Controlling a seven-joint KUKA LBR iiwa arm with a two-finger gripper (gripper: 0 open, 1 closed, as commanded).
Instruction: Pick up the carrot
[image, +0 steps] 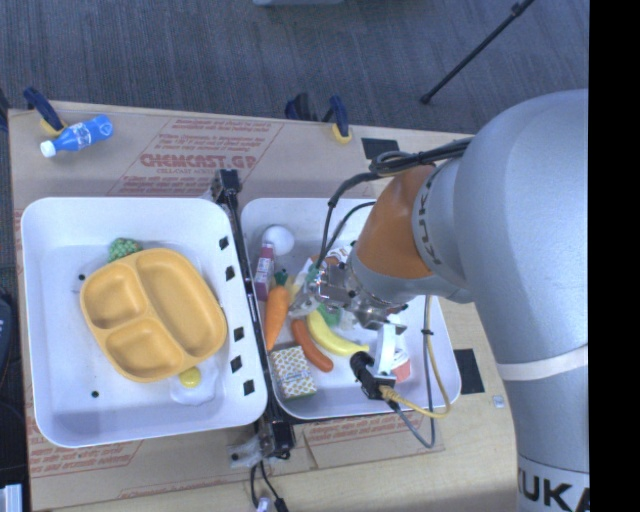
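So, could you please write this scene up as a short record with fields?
target: carrot, lying in the right bin near its left wall
beside carrot: dark red bottle above it, sausage and banana to its right, patterned box below
gripper: gripper low over the right bin, right of the carrot
left bin: left bin holds a yellow divided plate, with broccoli at its top edge

An orange carrot (275, 316) lies left of the pincer (322, 285), beside a yellow banana (335, 336) and a checkered box (292, 372). Farther left, a yellow divided plate (150, 313) sits in a white bin (50, 240).
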